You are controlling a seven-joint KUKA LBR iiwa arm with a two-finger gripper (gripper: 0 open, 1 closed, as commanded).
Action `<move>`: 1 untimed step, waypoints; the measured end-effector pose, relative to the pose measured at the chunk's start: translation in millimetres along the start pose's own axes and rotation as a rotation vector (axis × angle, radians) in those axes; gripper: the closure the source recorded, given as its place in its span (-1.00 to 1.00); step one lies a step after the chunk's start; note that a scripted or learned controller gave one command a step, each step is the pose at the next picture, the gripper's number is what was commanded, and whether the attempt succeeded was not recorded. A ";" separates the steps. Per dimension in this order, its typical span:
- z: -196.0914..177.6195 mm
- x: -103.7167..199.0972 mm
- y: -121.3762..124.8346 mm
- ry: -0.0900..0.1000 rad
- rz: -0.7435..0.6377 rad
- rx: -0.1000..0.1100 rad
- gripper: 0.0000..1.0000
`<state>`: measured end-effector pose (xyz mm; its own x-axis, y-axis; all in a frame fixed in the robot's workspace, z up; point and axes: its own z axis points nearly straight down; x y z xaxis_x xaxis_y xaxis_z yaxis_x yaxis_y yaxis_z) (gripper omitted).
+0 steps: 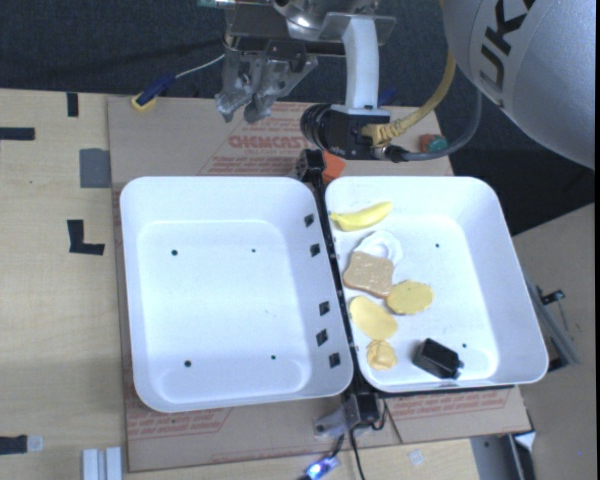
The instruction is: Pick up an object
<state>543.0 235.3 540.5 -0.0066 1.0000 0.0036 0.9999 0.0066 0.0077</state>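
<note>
**Gripper above the bins' far edge**

We see our gripper [248,103] hanging over cardboard [260,143], nothing between its fingers. Below it to the right, the right bin [480,208] holds a banana [361,216], bread slice [369,274], yellow pieces [408,297] and a black block [438,358].

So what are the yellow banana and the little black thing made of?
The banana looks like plastic toy food: its yellow is smooth, even and unmarked, though the view can't settle that. The black thing seems hard plastic or rubber, since it is blocky with a dull dark surface; it's too small to be sure. Both lie in the right bin, which looks like smooth white plastic.
</note>
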 end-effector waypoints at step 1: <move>4.7 0.2 -62.2 -0.004 -0.001 0.010 1.00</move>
<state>480.8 235.1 535.3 -0.0071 1.0000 0.0001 1.0000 0.0071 -0.0026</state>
